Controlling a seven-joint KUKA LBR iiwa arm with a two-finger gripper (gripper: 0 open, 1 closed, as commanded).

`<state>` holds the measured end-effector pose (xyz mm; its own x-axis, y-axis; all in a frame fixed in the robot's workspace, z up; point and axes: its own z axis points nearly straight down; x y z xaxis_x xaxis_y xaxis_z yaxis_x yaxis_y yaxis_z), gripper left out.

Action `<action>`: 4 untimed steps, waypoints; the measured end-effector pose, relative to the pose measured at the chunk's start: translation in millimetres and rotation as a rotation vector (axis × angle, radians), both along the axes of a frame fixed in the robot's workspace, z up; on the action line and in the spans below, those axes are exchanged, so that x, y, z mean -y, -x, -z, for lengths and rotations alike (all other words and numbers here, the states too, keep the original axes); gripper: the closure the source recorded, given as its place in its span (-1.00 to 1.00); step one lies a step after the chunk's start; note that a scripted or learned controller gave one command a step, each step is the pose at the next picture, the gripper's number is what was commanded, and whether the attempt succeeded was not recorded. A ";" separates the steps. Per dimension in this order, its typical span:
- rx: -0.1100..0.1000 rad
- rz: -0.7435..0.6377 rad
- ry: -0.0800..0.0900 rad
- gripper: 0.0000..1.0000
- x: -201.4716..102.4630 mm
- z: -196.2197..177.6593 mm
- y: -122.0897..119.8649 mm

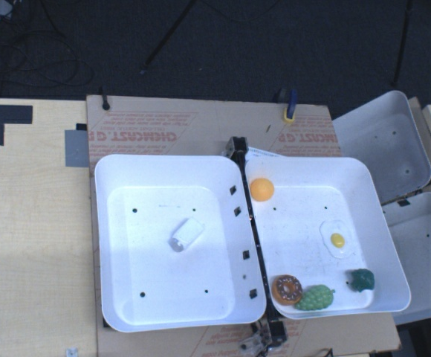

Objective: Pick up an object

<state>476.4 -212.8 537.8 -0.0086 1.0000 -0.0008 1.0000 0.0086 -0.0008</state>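
Arm and gripper: pose untold.
From this view above the bench, nothing could be told of how the arm was bent, where its wrist pointed, or how the gripper stood.

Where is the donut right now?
The donut lies in the right bin, at its near edge by the divider, touching the green grapes on its right.
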 end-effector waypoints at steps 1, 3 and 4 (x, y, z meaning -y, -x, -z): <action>-0.003 0.003 -0.001 -1.00 0.1 11.9 0.2; -0.001 -0.003 -0.001 -1.00 -0.1 0.4 0.0; -0.001 -0.003 -0.001 -1.00 -0.1 0.4 0.0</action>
<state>476.4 -212.7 537.4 -0.0116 0.9999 -0.0002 0.9999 0.0116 -0.0018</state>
